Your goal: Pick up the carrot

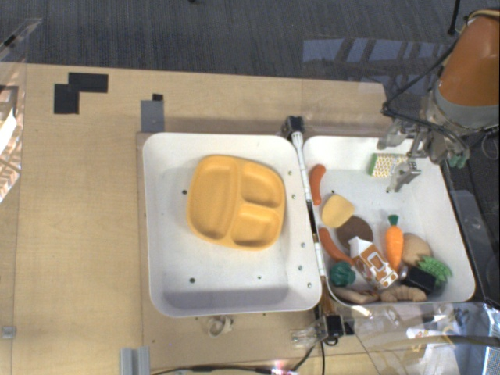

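Carrot: was seen lying in the right bin, among the toy food at its near end, green top pointed toward the far wall; it was untouched by the arm.
Bench: two shallow white bins were borne side by side on the pale wood surface.
Left bin: a yellow divided plate was held in its far half.
Right bin: a crowd of toy food was gathered along its near edge and divider side.
Arm: was positioned at the far right corner of the right bin, its orange band shown above the wrist.
Gripper: was pictured over the far part of the right bin, well apart from the carrot, fingers spread with nothing between them.
Sausage: was laid beside the divider.
Broccoli: was placed near the carrot's tip, at the bin's near right.
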`<state>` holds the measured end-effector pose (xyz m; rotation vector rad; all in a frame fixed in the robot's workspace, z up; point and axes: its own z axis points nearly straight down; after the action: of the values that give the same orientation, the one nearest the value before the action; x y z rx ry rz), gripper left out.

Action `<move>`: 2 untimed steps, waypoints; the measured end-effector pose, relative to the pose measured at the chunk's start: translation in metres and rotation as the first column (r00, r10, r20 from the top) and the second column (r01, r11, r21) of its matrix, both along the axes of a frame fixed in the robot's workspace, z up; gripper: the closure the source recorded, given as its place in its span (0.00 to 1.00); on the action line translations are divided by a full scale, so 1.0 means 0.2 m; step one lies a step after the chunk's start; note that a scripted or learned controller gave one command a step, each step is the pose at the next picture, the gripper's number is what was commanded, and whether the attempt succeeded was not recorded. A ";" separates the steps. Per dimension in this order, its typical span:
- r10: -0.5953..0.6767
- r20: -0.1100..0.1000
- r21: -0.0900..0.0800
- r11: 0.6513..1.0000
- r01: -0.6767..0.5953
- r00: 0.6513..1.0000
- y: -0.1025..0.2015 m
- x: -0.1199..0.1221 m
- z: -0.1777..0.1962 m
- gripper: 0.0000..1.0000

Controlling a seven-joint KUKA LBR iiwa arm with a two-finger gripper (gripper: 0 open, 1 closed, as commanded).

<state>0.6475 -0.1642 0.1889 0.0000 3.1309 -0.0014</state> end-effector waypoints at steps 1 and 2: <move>0.302 0.006 -0.008 0.953 -0.302 0.953 -0.18 -0.24 -0.42 0.00; 0.337 0.005 -0.007 0.941 -0.337 0.941 0.01 -0.63 -0.49 0.00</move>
<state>0.5224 -0.1621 0.0900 -0.5349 3.0790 -0.0083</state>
